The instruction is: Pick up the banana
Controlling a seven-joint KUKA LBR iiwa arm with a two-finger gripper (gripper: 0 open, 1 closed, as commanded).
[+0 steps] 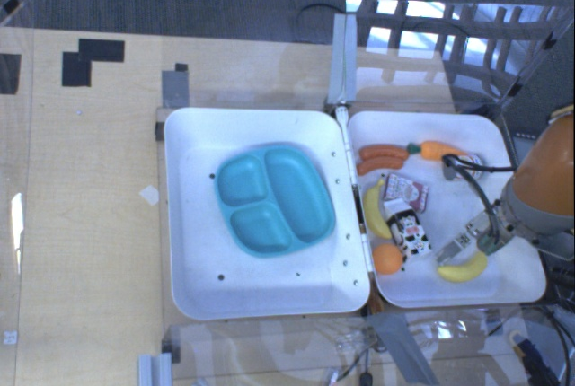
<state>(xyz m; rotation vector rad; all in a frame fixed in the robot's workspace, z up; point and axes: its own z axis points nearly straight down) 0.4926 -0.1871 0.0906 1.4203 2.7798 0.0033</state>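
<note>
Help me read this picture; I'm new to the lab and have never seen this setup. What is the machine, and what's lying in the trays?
One camera looks down at a slant on a wooden bench. The robot arm, grey and orange, reaches in from the right; its gripper sits right by a banana in the right bin. That bin also holds a second banana, a carrot, sausages, an orange, a small packet and a cow toy. The left bin holds a blue divided plate. I can't tell if anything is gripped.
</note>
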